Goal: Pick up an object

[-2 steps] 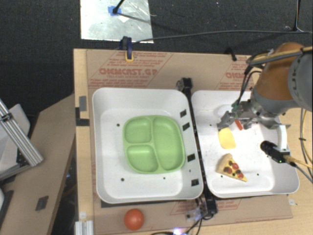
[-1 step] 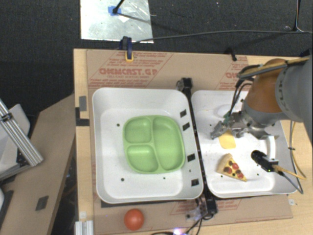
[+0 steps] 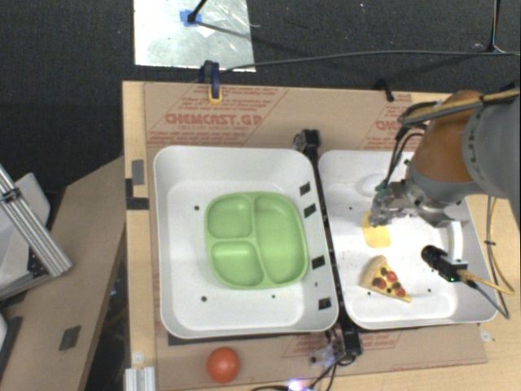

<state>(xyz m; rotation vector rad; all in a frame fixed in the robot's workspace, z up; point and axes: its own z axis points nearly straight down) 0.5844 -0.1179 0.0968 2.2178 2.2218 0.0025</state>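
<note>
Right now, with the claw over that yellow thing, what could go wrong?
1. The claw sits at the top edge of the yellow block, not over its middle, so a grab might only nudge it or slip off.
2. The pizza slice lies close below the block; a pushed block could bump it.
3. The block lies near the right bin's left wall, so a sideways nudge could push it against that wall, where it may be harder to grab.

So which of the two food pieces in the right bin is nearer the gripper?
The yellow cheese block, right under the gripper. The pizza slice lies farther off, toward the bin's front edge.
</note>
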